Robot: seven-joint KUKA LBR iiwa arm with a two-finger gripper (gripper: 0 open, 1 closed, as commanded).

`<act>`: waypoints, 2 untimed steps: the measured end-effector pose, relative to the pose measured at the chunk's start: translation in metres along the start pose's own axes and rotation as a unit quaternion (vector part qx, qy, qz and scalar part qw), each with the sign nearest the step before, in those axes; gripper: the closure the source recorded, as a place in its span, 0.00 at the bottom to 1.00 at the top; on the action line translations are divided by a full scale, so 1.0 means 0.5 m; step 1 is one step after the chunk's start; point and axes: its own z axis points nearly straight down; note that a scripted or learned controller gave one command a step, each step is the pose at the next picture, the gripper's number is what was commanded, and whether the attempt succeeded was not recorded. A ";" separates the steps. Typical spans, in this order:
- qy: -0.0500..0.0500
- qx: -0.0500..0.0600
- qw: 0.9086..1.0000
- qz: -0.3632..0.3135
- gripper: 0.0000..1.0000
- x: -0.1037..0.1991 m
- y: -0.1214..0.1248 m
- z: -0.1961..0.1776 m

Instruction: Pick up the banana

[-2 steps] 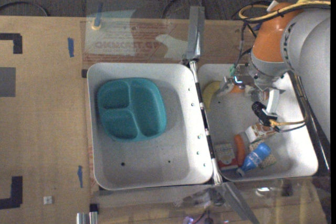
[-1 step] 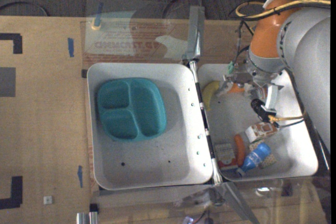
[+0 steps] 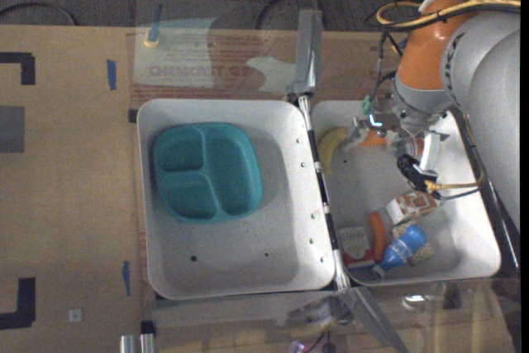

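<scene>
Yellow banana lies upright, curving along right bin's left wall.

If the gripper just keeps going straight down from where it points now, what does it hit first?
Probably the banana. The gripper hangs over the upper left of the right bin, pointing down, and the banana lies just to its left against the bin's wall. Depth is unclear from above, so it may meet the bin floor beside the banana instead.
</scene>
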 end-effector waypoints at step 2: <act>0.001 0.000 1.000 -0.002 0.00 -0.003 0.001 -0.002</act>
